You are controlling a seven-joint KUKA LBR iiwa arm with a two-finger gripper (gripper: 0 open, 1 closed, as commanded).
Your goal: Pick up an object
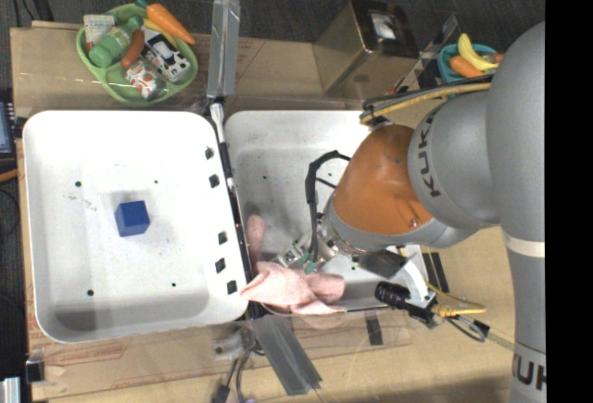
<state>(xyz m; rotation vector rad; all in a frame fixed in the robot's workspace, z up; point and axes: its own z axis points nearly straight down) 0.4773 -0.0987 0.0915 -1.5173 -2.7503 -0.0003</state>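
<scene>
A blue cube (pixel 132 217) lies in the left white bin (pixel 56 160), left of its middle. A pink soft toy (pixel 289 286) lies at the front edge of the right bin (pixel 278 142), near the divider. My gripper (pixel 309 258) reaches down at the front of the right bin, right over the pink toy's upper side. The orange wrist band (pixel 375 183) and grey arm cover most of the right bin's right half and hide the fingers' stance.
A green bowl (pixel 137 44) of toy food, with a carrot and bottle, stands behind the left bin. A tan box (pixel 363 44) sits behind the right bin. Yellow and teal items (pixel 468 56) lie at the back right. Black cable loops by the wrist.
</scene>
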